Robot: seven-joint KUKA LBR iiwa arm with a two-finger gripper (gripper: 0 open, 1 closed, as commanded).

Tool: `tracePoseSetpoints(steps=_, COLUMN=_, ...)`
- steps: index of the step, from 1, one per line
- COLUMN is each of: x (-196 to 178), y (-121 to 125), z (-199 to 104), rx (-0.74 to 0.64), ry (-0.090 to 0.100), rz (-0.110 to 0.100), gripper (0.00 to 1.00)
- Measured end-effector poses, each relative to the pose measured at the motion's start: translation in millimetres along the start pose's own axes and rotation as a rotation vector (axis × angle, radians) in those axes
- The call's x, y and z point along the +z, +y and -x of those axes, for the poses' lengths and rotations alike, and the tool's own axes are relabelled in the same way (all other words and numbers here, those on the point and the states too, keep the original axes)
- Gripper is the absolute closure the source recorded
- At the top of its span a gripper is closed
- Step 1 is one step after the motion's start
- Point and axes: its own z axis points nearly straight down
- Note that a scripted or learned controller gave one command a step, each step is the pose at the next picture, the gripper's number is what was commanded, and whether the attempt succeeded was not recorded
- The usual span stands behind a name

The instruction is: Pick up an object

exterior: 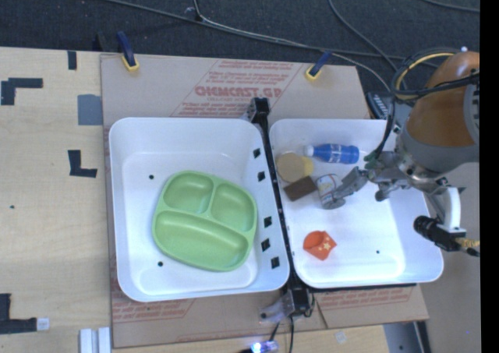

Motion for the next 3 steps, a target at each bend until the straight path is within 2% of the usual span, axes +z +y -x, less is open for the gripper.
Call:
tracePoseSetpoints(steps=1, x=-7, y=3, z=0, rx=-0.004, ry=-0.002, rz=0.013, gripper=0.00)
tracePoseSetpoints(steps=2, x=56, y=-3, z=-1, rx=-0.003, ry=-0.002, rz=0.009, gripper=0.00)
tracePoseSetpoints(steps=3, x=106, y=-2, z=-1, rx=-0.003, ry=-0.005, rz=0.015, gripper=0.00)
